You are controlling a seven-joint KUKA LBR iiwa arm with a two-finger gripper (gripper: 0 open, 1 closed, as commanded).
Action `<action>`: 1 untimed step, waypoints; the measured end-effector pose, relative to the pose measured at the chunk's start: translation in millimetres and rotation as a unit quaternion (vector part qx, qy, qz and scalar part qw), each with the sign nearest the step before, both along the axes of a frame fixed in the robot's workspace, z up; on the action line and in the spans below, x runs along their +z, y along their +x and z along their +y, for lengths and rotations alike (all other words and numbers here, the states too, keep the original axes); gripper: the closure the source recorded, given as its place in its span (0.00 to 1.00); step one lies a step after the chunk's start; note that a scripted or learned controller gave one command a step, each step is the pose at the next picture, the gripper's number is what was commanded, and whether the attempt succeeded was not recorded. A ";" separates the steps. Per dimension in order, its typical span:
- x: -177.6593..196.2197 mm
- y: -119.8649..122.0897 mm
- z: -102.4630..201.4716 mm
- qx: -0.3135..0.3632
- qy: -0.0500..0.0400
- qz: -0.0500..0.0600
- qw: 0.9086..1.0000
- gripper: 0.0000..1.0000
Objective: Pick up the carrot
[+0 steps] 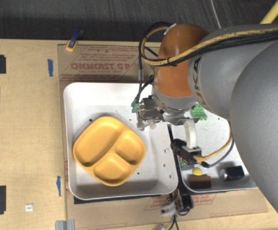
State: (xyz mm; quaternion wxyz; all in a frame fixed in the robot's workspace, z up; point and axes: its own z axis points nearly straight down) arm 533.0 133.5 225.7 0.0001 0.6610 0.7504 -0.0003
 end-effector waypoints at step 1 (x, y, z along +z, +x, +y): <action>-0.1 -0.2 0.3 0.000 0.000 0.000 1.000 0.00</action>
